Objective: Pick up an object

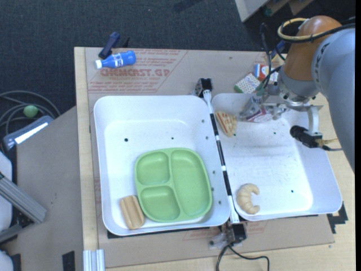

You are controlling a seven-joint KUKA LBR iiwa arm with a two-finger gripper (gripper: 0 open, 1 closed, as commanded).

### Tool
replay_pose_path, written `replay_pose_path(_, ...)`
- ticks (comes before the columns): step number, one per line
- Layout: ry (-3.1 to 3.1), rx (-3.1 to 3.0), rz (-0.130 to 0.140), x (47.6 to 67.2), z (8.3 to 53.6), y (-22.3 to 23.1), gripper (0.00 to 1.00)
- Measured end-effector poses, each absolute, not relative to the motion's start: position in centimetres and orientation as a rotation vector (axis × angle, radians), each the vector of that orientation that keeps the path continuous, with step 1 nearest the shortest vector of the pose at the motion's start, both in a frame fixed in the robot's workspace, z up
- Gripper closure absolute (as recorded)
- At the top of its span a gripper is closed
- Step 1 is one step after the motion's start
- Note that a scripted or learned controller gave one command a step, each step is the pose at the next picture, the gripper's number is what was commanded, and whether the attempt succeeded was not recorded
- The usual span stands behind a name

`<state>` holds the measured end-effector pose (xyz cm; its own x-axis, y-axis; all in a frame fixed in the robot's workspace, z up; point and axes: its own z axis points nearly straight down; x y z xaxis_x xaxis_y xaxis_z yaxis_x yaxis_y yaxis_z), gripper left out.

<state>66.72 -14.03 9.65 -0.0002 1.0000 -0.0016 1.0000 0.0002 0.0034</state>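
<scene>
Tan waffle [226, 123] just left of fingers [255, 110].

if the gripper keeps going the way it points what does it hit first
The gripper hangs low in the right bin, pointing down and toward the left. Probably the bin floor right beneath it comes first; if it slid leftward, the waffle-like piece by the bin wall. Depth is hard to judge.

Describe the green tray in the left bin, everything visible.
The green tray is a light green, matte plastic-looking divided plate, a rounded rectangle with three compartments: one long one on the view's right and two smaller ones stacked on the left. All three hold nothing. It lies flat, slightly rotated, on the floor of the left bin, toward the near right corner. A tan ridged block lies against its near left edge. It looks intact.
</scene>
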Motion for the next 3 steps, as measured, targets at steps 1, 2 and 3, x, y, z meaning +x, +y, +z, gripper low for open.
replay_pose_path(1,2.215,2.212,0.007,67.0,9.1,-18.2,0.0)
replay_pose_path(2,2.214,2.209,0.008,67.1,10.1,-18.2,1.0)
replay_pose_path(3,2.224,2.221,0.0,61.6,13.0,-10.3,1.0)
